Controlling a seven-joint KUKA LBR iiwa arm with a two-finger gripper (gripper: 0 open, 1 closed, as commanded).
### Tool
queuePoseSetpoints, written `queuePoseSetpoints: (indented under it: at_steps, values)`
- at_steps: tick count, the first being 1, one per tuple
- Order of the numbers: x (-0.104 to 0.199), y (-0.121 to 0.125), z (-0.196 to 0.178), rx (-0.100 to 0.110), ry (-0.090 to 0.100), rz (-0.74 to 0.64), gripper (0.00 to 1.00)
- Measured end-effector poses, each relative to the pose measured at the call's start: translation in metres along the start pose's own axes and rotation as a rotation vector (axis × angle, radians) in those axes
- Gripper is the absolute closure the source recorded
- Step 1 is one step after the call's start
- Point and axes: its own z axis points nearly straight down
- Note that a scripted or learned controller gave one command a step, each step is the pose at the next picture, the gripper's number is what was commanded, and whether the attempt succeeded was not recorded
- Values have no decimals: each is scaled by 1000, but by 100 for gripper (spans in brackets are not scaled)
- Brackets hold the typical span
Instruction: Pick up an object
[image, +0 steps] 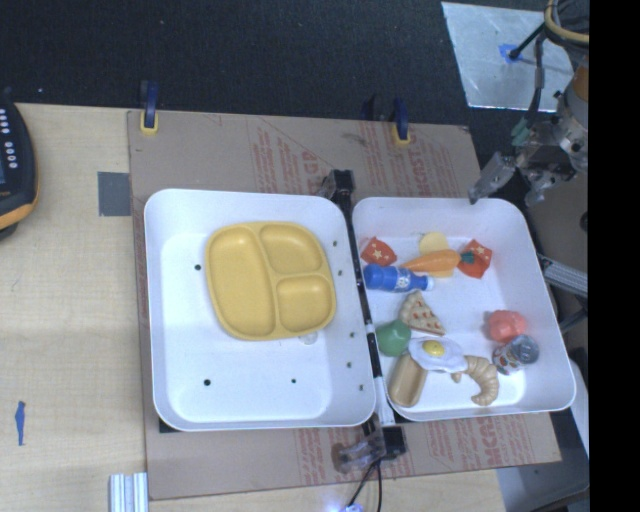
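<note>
Camera view puts your gripper (500, 180) above the far right corner of the right bin (545, 290), apart from every item. Its fingers look spread and hold nothing, though the view there is dim. Pick not yet started: the toys lie in that bin, carrot (432, 263), blue bottle (385, 278), fried egg (435, 351), croissant (483, 378). The left bin (170, 300) carries a yellow divided plate (270, 279). You have descent, grasp and lift left.
</note>
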Motion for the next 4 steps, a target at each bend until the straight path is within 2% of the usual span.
queuePoseSetpoints:
  at_steps: [1, 2, 3, 4]
  values:
    - [-48, -30, 107, 11, 1, 4, 0]
    - [-45, 17, 200, 3, 0, -4, 0]
    - [-47, 18, 182, -2, -2, -5, 100]
    - [-46, 18, 183, -1, -2, -7, 0]
